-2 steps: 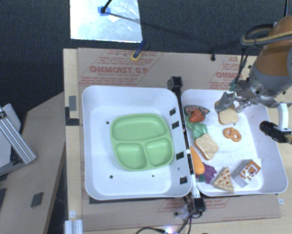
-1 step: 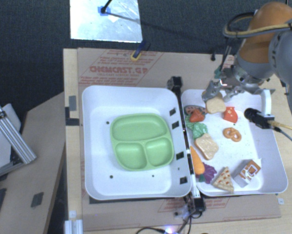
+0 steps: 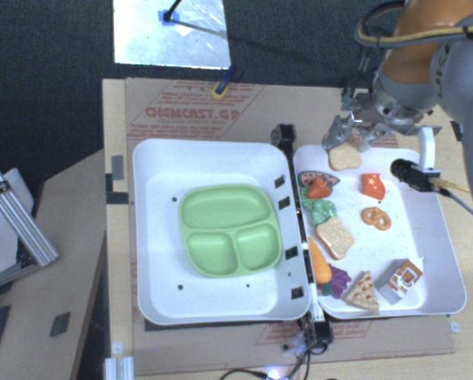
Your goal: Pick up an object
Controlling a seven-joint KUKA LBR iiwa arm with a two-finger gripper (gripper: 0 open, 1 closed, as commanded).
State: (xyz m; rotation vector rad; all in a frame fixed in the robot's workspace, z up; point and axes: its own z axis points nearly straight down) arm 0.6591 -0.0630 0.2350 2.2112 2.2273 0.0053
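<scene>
My gripper [image 3: 353,137] hangs over the far edge of the right bin [image 3: 446,283], its fingers spread and nothing between them. Just below it lies a tan round bread piece [image 3: 345,158], apart from the fingertips. Further toy foods lie in this bin: a red pepper piece [image 3: 372,185], a pretzel [image 3: 376,218], a toast slice [image 3: 334,237], a red and green vegetable [image 3: 318,185], a lettuce leaf [image 3: 322,210], a carrot [image 3: 319,266], purple grapes [image 3: 339,279], a pizza slice [image 3: 362,291] and a small carton [image 3: 400,279].
The left bin [image 3: 153,212] holds a green divided plate [image 3: 228,232]. A black part with a cable [image 3: 410,172] sticks out over the right bin's far right side. The arm's grey and orange body [image 3: 430,30] rises at the top right.
</scene>
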